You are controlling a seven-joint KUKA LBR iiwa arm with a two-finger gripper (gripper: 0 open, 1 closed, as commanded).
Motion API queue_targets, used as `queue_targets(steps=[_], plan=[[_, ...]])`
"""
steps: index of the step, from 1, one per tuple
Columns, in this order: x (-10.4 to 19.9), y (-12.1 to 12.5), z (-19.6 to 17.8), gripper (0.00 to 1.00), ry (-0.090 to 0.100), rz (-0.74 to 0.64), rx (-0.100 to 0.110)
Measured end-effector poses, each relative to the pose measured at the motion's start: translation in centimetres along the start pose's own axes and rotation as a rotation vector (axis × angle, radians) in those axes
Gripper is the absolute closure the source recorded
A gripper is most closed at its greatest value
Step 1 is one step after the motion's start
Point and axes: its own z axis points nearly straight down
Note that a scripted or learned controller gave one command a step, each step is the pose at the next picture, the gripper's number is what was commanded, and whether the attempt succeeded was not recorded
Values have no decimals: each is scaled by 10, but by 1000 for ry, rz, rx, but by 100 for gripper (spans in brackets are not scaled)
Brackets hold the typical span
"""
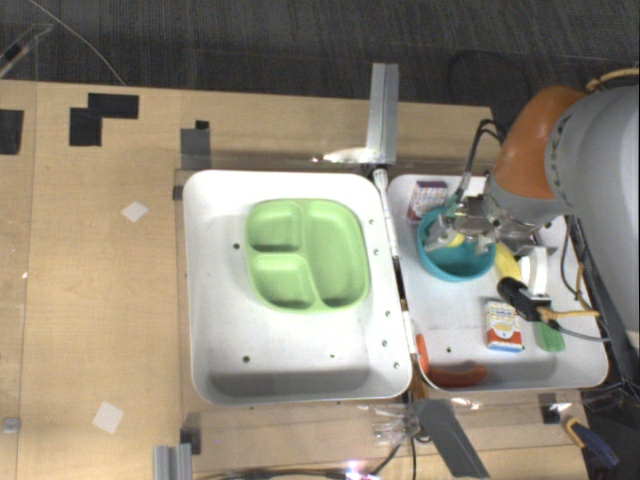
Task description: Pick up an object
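The grey arm's gripper [462,224] hangs low over the right-hand shallow white bin [575,368], directly above the far rim of a teal round plastic bowl [455,262] that sits in the far left part of that bin. This placement suggests the bowl is the thing chosen for picking, since its thin wall offers an edge to pinch. Whether the gripper is spread, pressed together or pinching the rim cannot be told, because the wrist's bulk covers it from above. Contact with the bowl is equally unclear.

A yellow oblong piece [507,265] lies just right of the bowl, partly hidden. Nearer is a small white, orange and blue carton [505,328], with a small green item [550,336] beside it. A red-orange object [455,374] at the near left corner is shadowed and hard to identify. A purple-and-white packet [430,192] lies at the far side.

The left-hand shallow white bin [215,288] holds a pale green divided plastic plate [305,253], well apart from the arm.
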Motion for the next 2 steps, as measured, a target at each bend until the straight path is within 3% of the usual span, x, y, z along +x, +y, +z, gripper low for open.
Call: queue_targets(steps=[1,2], plan=[[5,8,14,0,1,118,11],[5,10,1,100,-1,109,7]])
